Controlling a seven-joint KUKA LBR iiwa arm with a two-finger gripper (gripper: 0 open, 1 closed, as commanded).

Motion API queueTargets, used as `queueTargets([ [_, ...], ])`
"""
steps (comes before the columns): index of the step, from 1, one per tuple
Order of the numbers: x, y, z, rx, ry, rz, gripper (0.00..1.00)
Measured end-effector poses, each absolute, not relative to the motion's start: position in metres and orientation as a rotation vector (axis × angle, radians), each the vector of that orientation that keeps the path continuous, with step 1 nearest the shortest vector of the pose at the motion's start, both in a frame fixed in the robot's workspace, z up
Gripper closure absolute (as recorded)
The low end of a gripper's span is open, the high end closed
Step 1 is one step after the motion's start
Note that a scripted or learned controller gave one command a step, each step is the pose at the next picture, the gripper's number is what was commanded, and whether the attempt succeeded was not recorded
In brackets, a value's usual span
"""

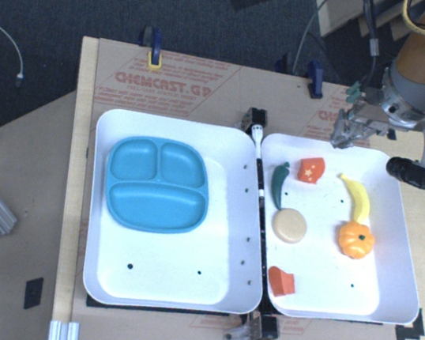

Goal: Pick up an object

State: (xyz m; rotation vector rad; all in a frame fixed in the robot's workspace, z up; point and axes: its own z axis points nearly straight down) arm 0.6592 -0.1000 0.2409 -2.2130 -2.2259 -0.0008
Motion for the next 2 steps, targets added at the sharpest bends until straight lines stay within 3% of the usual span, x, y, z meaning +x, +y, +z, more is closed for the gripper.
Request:
queueTargets([
  [2,0.640,0.014,0.228,-2.213,-2.226,0.000,1.00],
])
